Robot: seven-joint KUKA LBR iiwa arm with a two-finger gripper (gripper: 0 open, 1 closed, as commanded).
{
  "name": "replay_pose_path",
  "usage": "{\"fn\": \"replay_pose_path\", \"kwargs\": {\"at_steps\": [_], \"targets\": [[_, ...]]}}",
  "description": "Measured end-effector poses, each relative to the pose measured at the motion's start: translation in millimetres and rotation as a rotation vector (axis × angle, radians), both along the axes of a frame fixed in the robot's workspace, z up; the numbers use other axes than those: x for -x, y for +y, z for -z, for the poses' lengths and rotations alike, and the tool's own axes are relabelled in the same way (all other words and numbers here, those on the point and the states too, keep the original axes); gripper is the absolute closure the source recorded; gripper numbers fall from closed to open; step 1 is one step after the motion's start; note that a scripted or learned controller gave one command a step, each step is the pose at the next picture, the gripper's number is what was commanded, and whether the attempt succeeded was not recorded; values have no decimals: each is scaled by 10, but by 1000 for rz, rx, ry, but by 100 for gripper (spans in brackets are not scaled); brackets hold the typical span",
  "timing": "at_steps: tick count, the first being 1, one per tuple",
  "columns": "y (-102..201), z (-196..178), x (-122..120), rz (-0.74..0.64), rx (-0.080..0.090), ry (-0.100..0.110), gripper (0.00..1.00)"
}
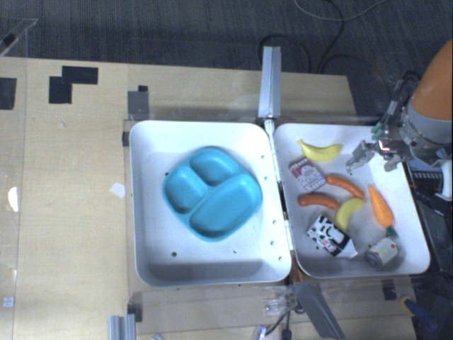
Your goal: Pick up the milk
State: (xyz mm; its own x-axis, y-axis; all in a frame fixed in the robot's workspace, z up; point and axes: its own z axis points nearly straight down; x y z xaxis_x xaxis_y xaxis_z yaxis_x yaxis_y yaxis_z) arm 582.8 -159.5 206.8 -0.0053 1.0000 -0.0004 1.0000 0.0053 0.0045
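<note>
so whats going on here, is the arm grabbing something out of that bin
Not yet. The gripper hangs over the far part of the right bin, holding nothing. The milk carton, black-and-white patterned, lies at the bin's near side, well away from the gripper, beside a lemon. A banana, two sausages, a carrot and a can lie around it. The left bin holds a blue divided plate.

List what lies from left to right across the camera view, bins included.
Left bin → blue divided plate → right bin → red and white carton → milk carton → carrot → gripper.
</note>
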Motion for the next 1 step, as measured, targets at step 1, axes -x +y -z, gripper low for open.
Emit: {"fn": "replay_pose_path", "kwargs": {"at_steps": [1], "targets": [[691,1128,267,91,-1,-1,0]]}}
